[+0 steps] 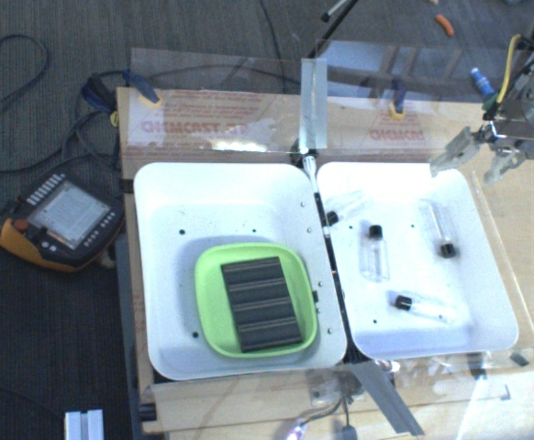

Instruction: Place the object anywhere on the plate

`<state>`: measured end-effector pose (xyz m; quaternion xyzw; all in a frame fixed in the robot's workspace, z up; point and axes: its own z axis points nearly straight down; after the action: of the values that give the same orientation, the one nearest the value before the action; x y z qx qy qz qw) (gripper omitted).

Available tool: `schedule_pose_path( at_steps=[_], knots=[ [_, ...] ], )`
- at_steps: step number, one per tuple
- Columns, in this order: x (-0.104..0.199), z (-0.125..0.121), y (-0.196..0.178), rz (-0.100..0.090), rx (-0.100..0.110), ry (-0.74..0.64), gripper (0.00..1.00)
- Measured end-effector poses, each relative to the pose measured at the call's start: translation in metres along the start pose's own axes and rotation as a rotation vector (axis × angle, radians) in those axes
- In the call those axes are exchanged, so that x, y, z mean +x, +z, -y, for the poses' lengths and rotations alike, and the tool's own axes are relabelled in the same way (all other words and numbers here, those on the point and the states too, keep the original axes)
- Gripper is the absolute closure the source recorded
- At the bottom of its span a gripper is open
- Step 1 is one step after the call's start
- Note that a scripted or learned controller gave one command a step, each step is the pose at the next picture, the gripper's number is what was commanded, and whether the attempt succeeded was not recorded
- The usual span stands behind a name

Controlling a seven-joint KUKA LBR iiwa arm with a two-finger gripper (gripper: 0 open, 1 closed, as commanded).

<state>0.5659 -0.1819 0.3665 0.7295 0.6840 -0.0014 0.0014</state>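
I am seeing the gripper hovering over the right white bin's far corner, fingers spread, holding nothing; three small clear black-capped vials are lying there, likely light, slippery, fragile; I am planning a mid-body grasp; the green plate is sitting in the left bin.

The end effector hangs at the far right corner of the right bin, just over its back rim. Its two fingers are spread wide apart, one on each side, and nothing sits between them. The wrist goes up and off toward the right.
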Motion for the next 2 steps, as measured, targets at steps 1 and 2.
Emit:
schedule_pose_path(
  at_steps=[1,2],
  knots=[
    [-0.022,-0.048,-0.010,0.000,-0.001,-0.171,0.00],
    [-0.037,-0.079,-0.057,0.001,-0.003,-0.407,0.00]
  ],
)
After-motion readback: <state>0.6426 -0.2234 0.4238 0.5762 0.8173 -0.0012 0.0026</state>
